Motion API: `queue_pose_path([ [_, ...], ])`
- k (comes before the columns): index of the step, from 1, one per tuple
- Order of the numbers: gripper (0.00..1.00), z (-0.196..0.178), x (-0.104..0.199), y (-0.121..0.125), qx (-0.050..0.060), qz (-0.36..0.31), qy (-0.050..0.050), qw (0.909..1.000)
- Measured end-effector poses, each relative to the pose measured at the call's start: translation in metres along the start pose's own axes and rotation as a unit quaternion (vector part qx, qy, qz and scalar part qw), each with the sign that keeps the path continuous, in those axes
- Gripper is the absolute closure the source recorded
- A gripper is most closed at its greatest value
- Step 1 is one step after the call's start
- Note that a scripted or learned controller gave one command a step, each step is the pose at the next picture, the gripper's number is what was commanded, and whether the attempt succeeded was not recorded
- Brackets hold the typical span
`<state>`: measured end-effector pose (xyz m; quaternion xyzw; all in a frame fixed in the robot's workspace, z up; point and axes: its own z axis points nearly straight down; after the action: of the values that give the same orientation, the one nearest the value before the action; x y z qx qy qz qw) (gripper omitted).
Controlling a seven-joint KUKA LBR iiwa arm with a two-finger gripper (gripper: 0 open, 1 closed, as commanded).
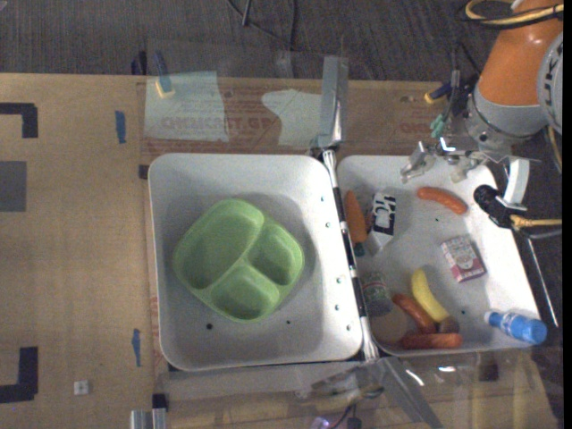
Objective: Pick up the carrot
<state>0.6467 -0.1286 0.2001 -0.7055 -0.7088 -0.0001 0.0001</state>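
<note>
The carrot (356, 217) lay untouched against the left wall of the right bin (523, 266), beside a black-and-white carton (384, 213). The gripper (435, 155) hovered well apart at the bin's far edge, fingers apparently spread and empty. By the look of it, the whole pick remained.

— What does the arm (523, 70) look like at the upper right of the frame?

— A rounded orange shell (518, 65) sits over a pale grey collar (505, 114).

— Any cabling?

— A yellow cable (492, 5) loops over the top of the shell, and a second yellow lead (541, 225) runs out from a black fitting (493, 204) lower down.

— And the wrist end?

— Silvery metal brackets (438, 155), thin and angular, with a small green and blue spot beside them. A curved white piece (517, 179) hangs just right of them.
</note>
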Motion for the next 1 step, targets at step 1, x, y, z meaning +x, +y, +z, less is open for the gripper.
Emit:
queue_pose_path([
  [1,0.00,0.1039,-0.0242,-0.0629,-0.004,0.029,-0.001,0.9996],
])
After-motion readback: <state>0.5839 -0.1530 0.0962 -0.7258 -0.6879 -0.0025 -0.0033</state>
